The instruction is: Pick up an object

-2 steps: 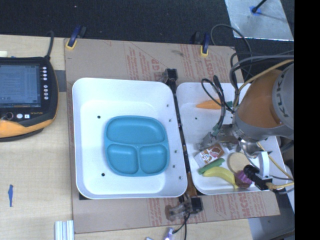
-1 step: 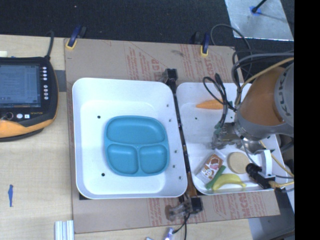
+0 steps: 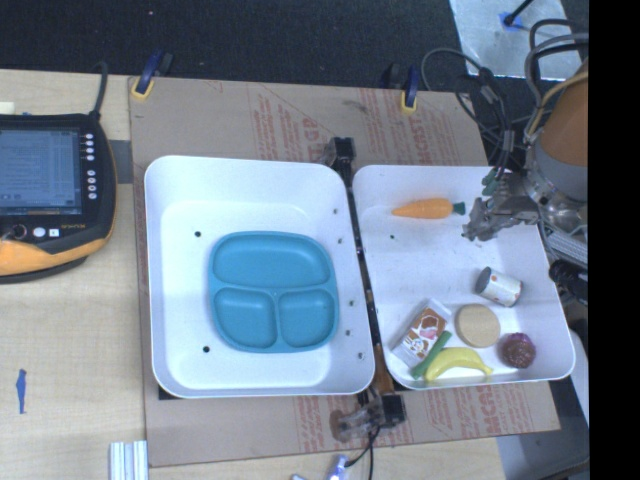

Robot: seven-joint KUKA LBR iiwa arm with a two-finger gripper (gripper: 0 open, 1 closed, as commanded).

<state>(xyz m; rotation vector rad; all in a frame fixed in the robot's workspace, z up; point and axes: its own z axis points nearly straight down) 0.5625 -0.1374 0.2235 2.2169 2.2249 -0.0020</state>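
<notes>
Nearest the lens, along the front edge of the right-hand shallow white bin [image 3: 372, 268], lie a yellow plastic banana [image 3: 462, 366] with a green stalk end, a small printed carton [image 3: 423, 333] touching it on the left, a pale tan round disc [image 3: 478, 325] just behind it, and a dark red knobbly ball [image 3: 517, 350] in the front right corner. Behind the disc a short white and grey cylinder [image 3: 498, 286] lies on its side near the bin's right edge. An orange toy carrot [image 3: 424, 209] with a green tip rests close to the back edge, pointing toward the grey two-finger gripper [image 3: 478, 224], which sits just beside its green end — low over the bin's back right area, apart from the carrot. Whether its fingers are spread or closed cannot be told; nothing is visibly between them. The left-hand shallow white bin [image 3: 170, 268] carries a blue plastic divided plate [image 3: 272, 290] near its middle. Both bins rest on a brown cardboard sheet [image 3: 250, 118] — a black handheld control pendant [image 3: 50, 193] with a screen lies at the bench's left edge.
</notes>
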